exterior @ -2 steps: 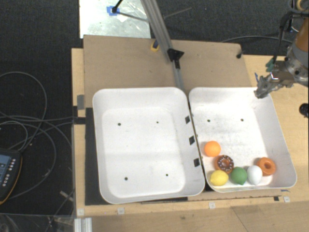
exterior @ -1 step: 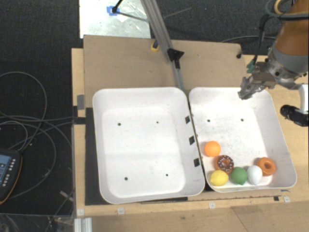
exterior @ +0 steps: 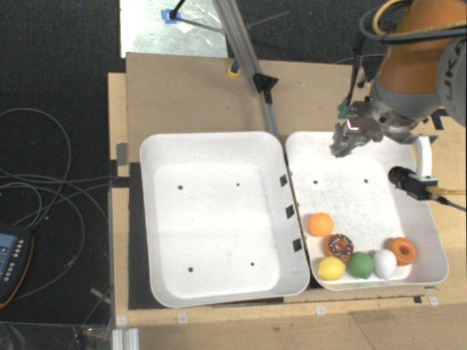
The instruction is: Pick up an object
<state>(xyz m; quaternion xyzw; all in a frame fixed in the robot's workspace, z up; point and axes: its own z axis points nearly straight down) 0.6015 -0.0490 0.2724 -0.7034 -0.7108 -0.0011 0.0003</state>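
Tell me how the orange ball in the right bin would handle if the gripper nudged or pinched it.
The orange ball looks round and smooth, so a nudge would probably send it rolling. It sits close beside the chocolate donut, which might stop it that way. Its curved surface could slip out of the gripper unless pinched centrally.

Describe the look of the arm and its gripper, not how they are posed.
The arm has a rounded orange band above a grey wrist section. A yellowish cable loops over its top, and dark cables run down beside it. The gripper is small, dark grey metal, with a tiny teal spot and a red spot on its body.
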